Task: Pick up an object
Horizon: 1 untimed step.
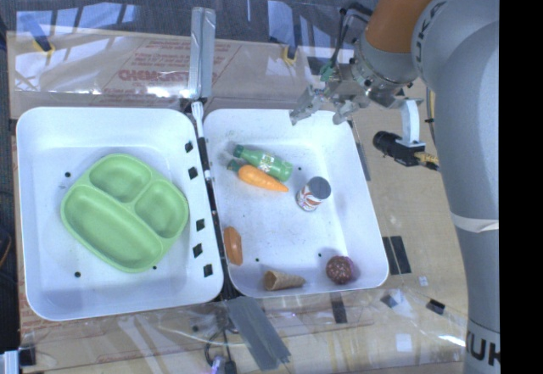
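Grey carpet lies behind a wooden worktop (407, 279) covered with clear taped sheeting, and on it sit two shallow white bins side by side. From the one overhead view, the left bin (51, 279) carries a green divided plate (124, 211), while the right bin (361, 220) holds the loose pieces: a green bottle (264, 162) touching an orange carrot (261, 179), a small can (313, 193) just beside them, a dark round fruit (340, 269), a cone (282, 281) and an orange piece (232, 245) near the dividing wall. The hand (325, 106) hovers over the right bin's far rim, its fingers spread and nothing between them. The bottle and carrot lie nearest, toward the bin's middle from the hand, with the can somewhat further along. The likely trouble, as I judge it: bottle and carrot touch, so closing on one may nudge or wedge the other, and the can could roll away if struck off-centre. Descending where it hangs now risks hitting the rim.
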Each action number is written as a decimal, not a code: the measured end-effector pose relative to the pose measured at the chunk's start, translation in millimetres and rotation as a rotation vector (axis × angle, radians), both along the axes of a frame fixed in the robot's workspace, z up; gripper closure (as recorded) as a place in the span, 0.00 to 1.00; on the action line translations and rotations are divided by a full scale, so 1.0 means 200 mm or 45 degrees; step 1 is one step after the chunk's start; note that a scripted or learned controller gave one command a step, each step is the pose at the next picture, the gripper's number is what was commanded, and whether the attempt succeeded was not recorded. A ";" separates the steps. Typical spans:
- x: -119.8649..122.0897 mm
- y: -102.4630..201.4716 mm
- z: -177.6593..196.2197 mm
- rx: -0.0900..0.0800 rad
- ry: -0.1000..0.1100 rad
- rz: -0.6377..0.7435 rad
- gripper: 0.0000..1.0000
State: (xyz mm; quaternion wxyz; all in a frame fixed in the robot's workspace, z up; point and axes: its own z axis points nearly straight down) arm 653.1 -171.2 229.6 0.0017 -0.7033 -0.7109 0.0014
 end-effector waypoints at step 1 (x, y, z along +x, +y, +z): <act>-0.07 0.13 -0.59 -0.001 0.000 0.105 0.00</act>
